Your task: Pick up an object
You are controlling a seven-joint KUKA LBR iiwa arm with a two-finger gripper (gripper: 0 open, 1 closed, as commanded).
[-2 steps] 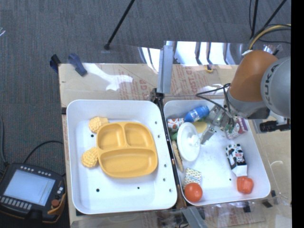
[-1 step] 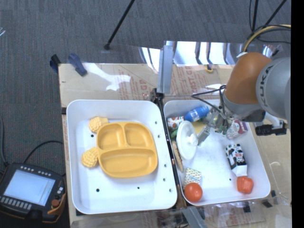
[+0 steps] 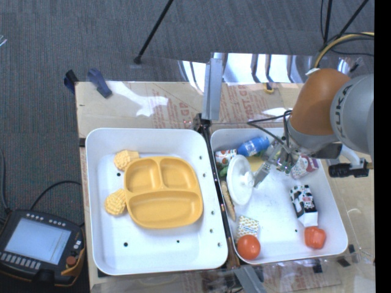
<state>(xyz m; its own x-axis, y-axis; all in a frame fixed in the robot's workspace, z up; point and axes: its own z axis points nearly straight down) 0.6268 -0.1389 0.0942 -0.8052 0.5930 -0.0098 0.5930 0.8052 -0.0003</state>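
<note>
The bench (image 3: 122, 102) is seen from above, w/ cardboard-like sheeting under two white bins set side by side. The arm (image 3: 333, 112), grey w/ an orange band, is reached in from the right and is hung over the upper part of the right bin (image 3: 339, 224). The left bin (image 3: 104, 224) is taken up mostly by a yellow divided plate (image 3: 163, 191) lying flat near its middle. Two yellow waffle-like pieces are placed at the plate's left edge: one (image 3: 125, 159) by its upper left corner, one (image 3: 116, 202) by its lower left, both touching or nearly touching it.

In the right bin, a white round lid-like item (image 3: 240, 179) is tilted against the left wall, w/ a blue bottle (image 3: 253, 145) just above it. The gripper (image 3: 276, 163) is positioned between the bottle and the white item, just right of the latter; whether its fingers are apart or together cannot be told, and nothing is seen clamped. A black-and-white carton (image 3: 303, 201) is laid to the right of centre. Along the near edge are found an orange ball (image 3: 248, 247) at left, a small patterned packet (image 3: 247, 226) touching its top, and a red-orange item (image 3: 315, 237) at right, well apart from the ball.
</note>
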